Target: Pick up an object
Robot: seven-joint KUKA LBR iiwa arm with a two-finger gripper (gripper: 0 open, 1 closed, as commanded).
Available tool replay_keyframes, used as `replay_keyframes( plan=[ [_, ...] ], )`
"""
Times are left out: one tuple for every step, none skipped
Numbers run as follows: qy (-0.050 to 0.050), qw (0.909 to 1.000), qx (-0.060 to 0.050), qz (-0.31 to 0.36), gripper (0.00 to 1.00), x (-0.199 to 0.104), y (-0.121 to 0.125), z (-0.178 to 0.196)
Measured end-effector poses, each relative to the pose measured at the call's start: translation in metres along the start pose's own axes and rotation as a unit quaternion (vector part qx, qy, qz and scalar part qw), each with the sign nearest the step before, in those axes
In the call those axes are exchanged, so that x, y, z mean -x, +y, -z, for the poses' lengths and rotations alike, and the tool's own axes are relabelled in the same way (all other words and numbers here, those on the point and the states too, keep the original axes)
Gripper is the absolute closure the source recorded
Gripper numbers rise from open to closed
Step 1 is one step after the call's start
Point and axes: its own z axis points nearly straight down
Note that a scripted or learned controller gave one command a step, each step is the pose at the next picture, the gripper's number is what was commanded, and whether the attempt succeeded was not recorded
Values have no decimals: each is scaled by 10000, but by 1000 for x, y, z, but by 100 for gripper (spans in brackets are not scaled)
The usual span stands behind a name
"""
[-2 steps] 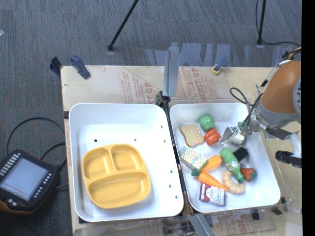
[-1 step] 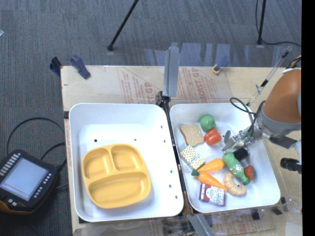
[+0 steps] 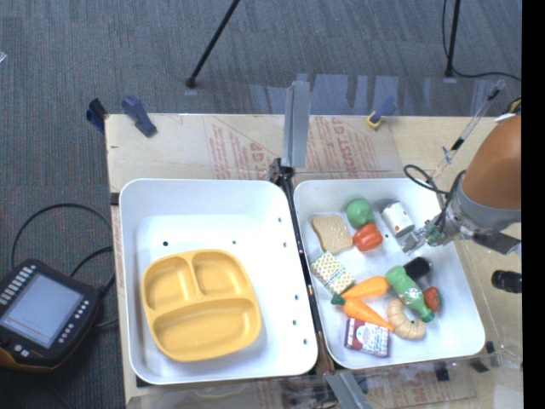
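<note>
Gripper [image 3: 419, 239] is low inside the right bin [image 3: 473, 335], just beside the white can [image 3: 395, 218]; its opening cannot be judged, and nothing is seen in its hold. The can, red pepper [image 3: 368, 238] and black object [image 3: 416, 269] crowd the tool. Risk: closing here may knock the can aside or trap two items together.
</note>
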Motion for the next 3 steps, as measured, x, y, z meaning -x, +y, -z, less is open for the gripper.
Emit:
replay_keyframes(
  plan=[
    [136,9998,-130,94,100,-29,54,75],
    [128,9932,-178,-1144,100,-61,95,140],
    [95,9683,-196,-2489,100,-9,85,226]
  ],
)
